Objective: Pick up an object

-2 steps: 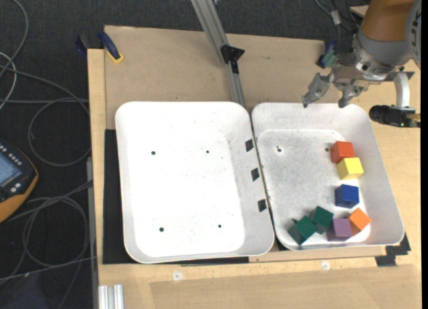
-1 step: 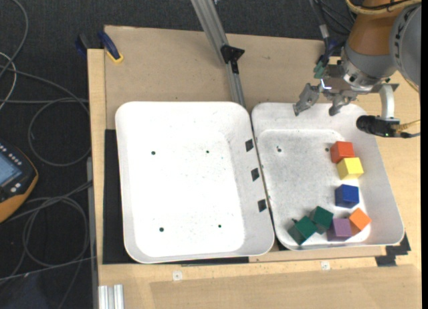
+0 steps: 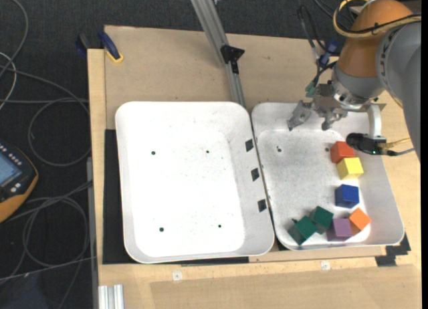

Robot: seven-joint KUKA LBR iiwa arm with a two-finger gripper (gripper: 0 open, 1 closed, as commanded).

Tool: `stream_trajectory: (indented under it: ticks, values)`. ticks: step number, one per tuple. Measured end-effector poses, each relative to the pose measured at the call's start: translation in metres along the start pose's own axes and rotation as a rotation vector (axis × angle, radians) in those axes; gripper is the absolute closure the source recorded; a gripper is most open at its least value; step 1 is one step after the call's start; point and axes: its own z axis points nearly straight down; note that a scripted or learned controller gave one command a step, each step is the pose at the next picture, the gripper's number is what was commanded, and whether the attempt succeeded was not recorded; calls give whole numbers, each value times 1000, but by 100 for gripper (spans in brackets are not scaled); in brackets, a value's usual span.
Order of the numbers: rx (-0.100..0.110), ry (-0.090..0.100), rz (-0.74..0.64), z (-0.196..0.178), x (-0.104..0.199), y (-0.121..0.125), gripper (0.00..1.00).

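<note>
Above right bin point(image 3: 287, 117) — gripper point(image 3: 311, 120); arm cropped

A robotics lab: a plywood desk point(image 3: 174, 67) on dark carpet point(image 3: 40, 7), loose cables point(image 3: 47, 120), a metal mast point(image 3: 210, 27), a yellow meter point(image 3: 13, 177).

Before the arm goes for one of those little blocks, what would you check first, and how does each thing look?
1. Blocks within the right bin: ok.
2. Pincer carrying nothing: ok.
3. Pincer open wide enough: ok, fingers look spread.
4. Pincer above a block: not ok, it hangs over the bin's far edge.
5. Red block free to grip: cannot tell, the yellow block sits tight against it.
6. Blue block standing apart: ok.
</note>
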Motion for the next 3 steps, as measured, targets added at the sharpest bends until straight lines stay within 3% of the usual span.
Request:
stream_trajectory:
  ticks: [1, 3]
  values:
    - [-10, -1, -1, -16, 1, 3, 100]
    - [-16, -2, -3, -119, 4, 0, 100]
